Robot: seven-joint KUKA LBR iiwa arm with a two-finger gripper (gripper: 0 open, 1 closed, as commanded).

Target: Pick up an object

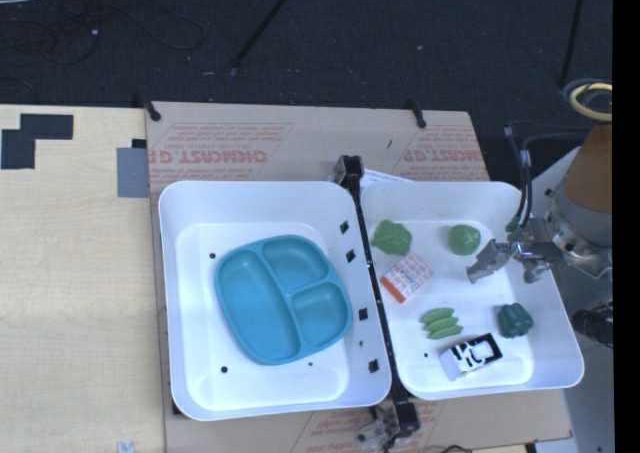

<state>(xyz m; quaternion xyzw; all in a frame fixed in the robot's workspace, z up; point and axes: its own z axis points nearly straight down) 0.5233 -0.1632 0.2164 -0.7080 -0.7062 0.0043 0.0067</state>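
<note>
Six objects lie in the right bin. Pincer hovers open and empty near the green ball. Step: approach. Next: descend over one object, close.

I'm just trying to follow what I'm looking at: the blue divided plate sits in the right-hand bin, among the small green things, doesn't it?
Not quite. The camera view shows the blue divided plate in the left bin. The small green items, such as the pea pod, lie in the right bin, apart from the plate.
</note>
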